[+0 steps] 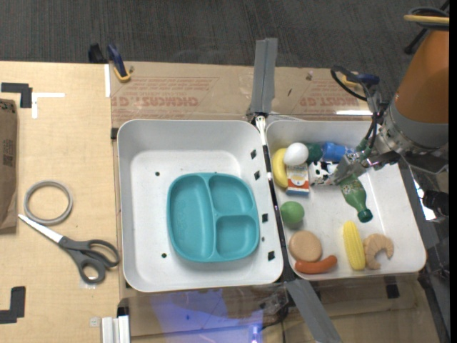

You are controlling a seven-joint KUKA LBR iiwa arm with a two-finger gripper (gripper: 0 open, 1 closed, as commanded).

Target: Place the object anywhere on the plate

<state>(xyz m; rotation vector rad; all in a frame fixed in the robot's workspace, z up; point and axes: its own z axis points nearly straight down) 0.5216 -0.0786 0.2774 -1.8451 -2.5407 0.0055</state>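
While the teal plate [213,217] sits in the left bin [136,191], the gripper [355,164] hovers over the right bin [400,213].
Gripper opening: cannot tell; it hangs above the green bottle [355,197].

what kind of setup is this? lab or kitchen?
Most likely a robotics lab bench, not a kitchen: two white bins on taped cardboard, toy food such as a plastic corn cob, and scissors with a tape roll lying alongside.

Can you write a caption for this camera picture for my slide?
Robot gripper hovers over toy food in the right bin; teal plate waits in the left bin.
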